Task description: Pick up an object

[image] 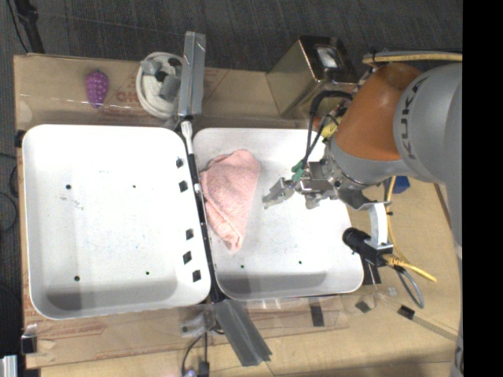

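Camera view: crumpled soft pink cloth in right bin; metal hand beside it, fingers parted, holding nothing.

Legible marking, one item: pale capital letters reading "KUK", the visible part of the maker's name, running vertically on the grey casing of the robot arm beside its orange band; faint reddish print on the desk is unreadable.

Dark carpeted floor behind a brown cardboard-topped bench bearing two white bins, with a purple item, a white cable coil and a tan box along its far edge.
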Controlling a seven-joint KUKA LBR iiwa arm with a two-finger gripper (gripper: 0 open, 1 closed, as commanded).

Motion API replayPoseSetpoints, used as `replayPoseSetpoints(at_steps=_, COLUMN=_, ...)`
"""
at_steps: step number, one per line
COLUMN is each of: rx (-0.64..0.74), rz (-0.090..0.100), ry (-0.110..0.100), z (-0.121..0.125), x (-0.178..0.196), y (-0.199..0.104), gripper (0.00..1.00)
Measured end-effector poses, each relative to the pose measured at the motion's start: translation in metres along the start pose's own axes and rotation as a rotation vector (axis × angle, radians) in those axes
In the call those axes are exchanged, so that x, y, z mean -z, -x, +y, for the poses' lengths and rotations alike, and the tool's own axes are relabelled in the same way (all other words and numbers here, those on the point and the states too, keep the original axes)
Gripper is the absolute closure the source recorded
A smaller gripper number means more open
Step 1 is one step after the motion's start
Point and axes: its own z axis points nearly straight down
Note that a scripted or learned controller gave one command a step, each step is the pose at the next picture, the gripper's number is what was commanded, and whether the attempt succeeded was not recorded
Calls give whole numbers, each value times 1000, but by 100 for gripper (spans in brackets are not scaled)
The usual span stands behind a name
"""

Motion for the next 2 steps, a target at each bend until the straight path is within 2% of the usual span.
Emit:
replayPoseSetpoints(at_steps=1, rx=88, rz=-2, ry=2, z=62, x=-35, y=11, gripper=0)
replayPoseSetpoints(at_steps=2, rx=109, rz=-2, ry=3, z=120, x=-100, y=6, gripper=0)
